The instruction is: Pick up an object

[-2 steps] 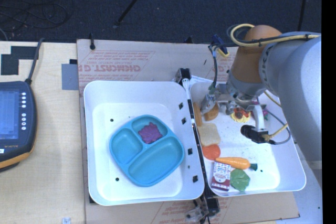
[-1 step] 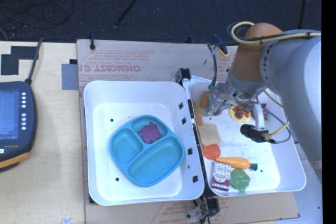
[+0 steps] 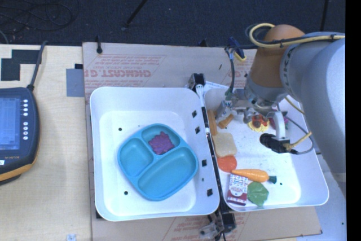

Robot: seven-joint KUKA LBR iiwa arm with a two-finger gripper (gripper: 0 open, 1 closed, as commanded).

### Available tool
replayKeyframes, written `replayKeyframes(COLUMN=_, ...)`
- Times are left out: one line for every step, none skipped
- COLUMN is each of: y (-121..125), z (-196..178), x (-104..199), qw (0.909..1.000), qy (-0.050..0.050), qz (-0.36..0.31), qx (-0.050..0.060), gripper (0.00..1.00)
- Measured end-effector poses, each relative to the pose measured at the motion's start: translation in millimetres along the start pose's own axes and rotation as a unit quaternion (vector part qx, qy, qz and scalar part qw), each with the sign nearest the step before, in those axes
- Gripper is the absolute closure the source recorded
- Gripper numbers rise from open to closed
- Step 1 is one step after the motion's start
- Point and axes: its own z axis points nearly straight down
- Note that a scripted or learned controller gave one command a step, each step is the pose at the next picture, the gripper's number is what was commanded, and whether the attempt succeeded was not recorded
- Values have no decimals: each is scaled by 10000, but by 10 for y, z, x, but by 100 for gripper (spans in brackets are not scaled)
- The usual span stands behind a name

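Observation:
My gripper [image 3: 252, 112] hangs low over the far part of the right bin [image 3: 307, 189], under the grey wrist with its orange band. Just left of it lies a small orange piece [image 3: 224, 120], and small red and yellow pieces [image 3: 260, 122] lie right beneath it. Nearer the front are a slice of toast [image 3: 224, 144], a red tomato slice [image 3: 227, 163], a carrot [image 3: 251, 175], a green leaf [image 3: 258, 193] and a red and white packet [image 3: 238, 188]. I see none of these lifted off the bin floor.
The left bin [image 3: 107, 121] holds a blue divided plate [image 3: 163, 175] with a purple piece [image 3: 162, 143] in its far compartment. A black cable end [image 3: 274, 143] hangs beside the gripper. A tablet [image 3: 14, 127] lies on the bench at far left.

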Motion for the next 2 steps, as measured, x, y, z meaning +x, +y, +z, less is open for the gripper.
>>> replayKeyframes(y=12, z=91, x=-8, qw=10000, qy=-18, qz=-3, qx=-30, gripper=0)
replayKeyframes(y=11, z=91, x=-7, qw=10000, qy=-19, qz=0, qx=-34, gripper=0)
